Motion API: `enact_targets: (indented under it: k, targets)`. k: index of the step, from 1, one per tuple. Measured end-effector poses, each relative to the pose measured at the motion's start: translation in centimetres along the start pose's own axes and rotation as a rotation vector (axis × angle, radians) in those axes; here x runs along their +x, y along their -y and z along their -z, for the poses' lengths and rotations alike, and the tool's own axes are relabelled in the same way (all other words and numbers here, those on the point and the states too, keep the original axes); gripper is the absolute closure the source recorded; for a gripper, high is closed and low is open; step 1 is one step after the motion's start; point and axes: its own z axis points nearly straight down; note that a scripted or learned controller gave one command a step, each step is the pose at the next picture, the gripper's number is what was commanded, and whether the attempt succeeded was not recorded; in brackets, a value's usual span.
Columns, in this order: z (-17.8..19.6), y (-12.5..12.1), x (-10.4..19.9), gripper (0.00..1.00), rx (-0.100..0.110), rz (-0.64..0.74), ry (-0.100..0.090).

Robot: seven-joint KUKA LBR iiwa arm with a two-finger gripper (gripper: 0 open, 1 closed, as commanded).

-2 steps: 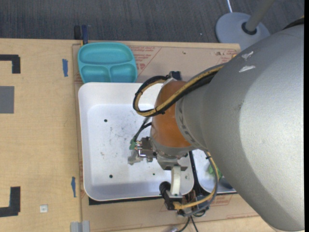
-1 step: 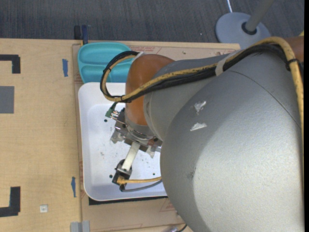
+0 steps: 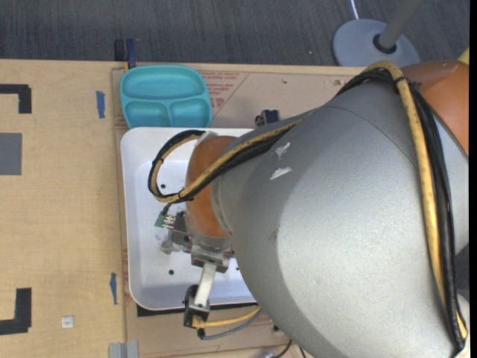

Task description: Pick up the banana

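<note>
The arm [image 3: 350, 215] hides the gripper's state over the white bin [image 3: 138, 222]; red carton print [image 3: 223, 88] unreadable.

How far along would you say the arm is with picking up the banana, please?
Done: the arm has reached over the white bin. In hand: the end effector sits low inside it, its grip hidden. Left: no banana can be made out, so grasping and lifting remain unconfirmed.

- a teal divided tray [image 3: 165, 95] sits on the counter [image 3: 59, 200], touching the far rim of a white bin [image 3: 138, 222].
- blue tape marks [image 3: 100, 104] dot the counter's brown surface.
- a grey round stand base [image 3: 365, 43] rests on dark carpet [image 3: 186, 13] beyond.
</note>
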Motion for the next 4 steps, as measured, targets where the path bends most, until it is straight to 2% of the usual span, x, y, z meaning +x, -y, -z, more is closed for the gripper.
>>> enact_targets:
  k: [1,2,3,4]
  targets:
    - [1.9,0.1,0.0,0.00,0.002,-0.605,0.003]
    - [14.2,-2.0,-6.3,0.00,0.001,-0.369,0.002]
    - [0.0,-1.2,-1.7,0.00,0.003,0.019,0.000]
    - [6.5,-4.2,1.4,0.00,0.001,-0.440,0.002]
